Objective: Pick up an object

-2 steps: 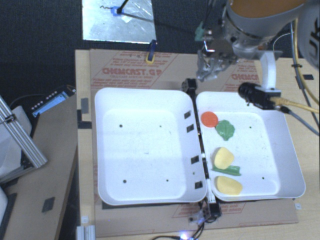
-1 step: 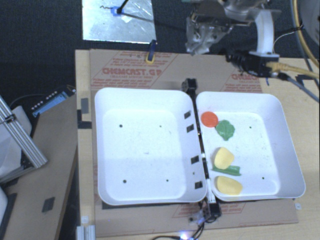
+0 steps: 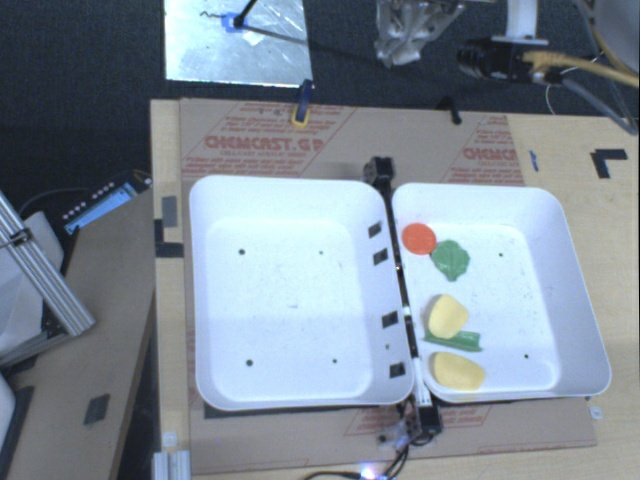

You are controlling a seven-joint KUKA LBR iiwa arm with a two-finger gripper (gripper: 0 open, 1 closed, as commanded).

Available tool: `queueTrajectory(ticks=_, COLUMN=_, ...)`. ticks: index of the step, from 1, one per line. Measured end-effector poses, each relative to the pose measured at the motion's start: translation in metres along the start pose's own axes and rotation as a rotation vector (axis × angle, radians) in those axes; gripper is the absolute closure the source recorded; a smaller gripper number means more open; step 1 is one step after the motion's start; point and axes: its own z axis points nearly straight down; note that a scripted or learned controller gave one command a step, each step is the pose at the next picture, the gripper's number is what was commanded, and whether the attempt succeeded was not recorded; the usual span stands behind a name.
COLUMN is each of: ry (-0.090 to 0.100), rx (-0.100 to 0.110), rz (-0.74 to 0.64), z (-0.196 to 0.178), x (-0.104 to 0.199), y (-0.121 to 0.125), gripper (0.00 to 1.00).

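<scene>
The right bin (image 3: 560,268) holds several small items along its left side. An orange-red disc (image 3: 418,237) lies nearest the back, with a green leafy piece (image 3: 451,259) just beside it. Toward the front come a yellow lump (image 3: 447,316), a thin green strip (image 3: 455,341) and a second yellow piece (image 3: 458,370) near the front wall. My gripper (image 3: 400,50) hangs high at the top of the view, beyond the bench's back edge and well away from both bins. Nothing shows between its fingers.
The left bin (image 3: 215,268) sits beside the right one, joined by a black clipped divider (image 3: 392,268). A shiny metal sheet (image 3: 236,26) lies on the floor at the back left. Cables and a black fitting (image 3: 500,58) run at the top right.
</scene>
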Motion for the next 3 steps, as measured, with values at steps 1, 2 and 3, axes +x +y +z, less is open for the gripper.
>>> queueTrajectory(ticks=1, ry=-0.001, rx=0.020, rz=-0.001, z=0.118, x=-0.012, y=-0.101, gripper=1.00)
queueTrajectory(ticks=2, ry=0.004, rx=0.000, rz=-0.009, z=0.040, x=0.067, y=-0.116, gripper=1.00)
queueTrajectory(ticks=3, ry=0.003, rx=-0.004, rz=-0.007, z=-0.003, x=0.091, y=-0.047, gripper=1.00)
